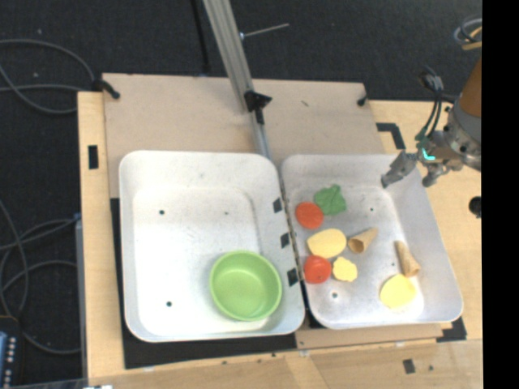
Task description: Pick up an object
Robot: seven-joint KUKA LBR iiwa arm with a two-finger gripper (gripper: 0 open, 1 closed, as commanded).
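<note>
The right bin (430, 217) holds several small toy foods: a green leafy piece (330, 199), a red tomato (308, 214), a yellow potato shape (327, 242), a second red piece (317, 270), a small yellow piece (345, 270), two tan cones (362, 239) (406, 258) and a yellow round piece (398, 291). My gripper (414, 171) hangs open at the bin's upper right corner, its two grey fingers spread apart with nothing between them, well right of and above the foods.
The left bin (162, 209) holds a green bowl (246, 285) at its front right. A slanted aluminium post (231, 47) rises from the back of the bench between the bins. Cables lie on the dark floor at left.
</note>
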